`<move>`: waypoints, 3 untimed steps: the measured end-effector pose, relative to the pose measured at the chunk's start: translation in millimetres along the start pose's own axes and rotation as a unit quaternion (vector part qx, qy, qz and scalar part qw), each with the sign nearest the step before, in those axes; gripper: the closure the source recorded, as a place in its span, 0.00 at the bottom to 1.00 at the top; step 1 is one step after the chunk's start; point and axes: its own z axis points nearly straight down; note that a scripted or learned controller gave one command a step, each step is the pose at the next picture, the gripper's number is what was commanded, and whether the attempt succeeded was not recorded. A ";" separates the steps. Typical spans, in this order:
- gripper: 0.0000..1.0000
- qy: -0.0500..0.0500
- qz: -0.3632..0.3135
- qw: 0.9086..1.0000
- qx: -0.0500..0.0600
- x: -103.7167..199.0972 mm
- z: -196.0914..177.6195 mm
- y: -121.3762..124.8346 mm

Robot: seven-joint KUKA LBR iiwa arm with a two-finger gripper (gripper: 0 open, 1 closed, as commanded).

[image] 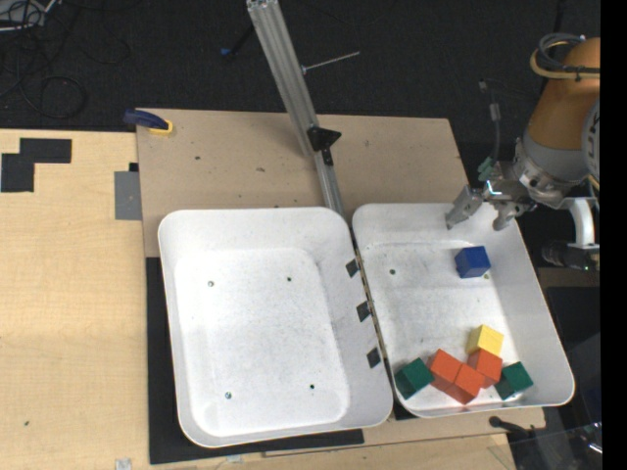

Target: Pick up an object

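Note:
A blue cube (472, 261) lies alone in the upper part of the right bin (419, 292). At that bin's near end sits a cluster: a yellow cube (486, 340), two orange blocks (458, 373), and two green blocks (412, 376). My gripper (482, 210) hangs over the far right edge of the right bin, above and a little behind the blue cube. Its two fingers are spread apart and nothing is between them.
The left bin (257, 326) lies beside the right one, with black clips (359, 289) along the shared edge. A slanted aluminium rail (291, 86) rises behind the bins. A blue and yellow clamp (149, 120) lies at the bench's far left corner.

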 end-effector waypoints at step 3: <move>0.00 -0.001 -0.002 1.000 -0.004 -5.2 98.3 -2.2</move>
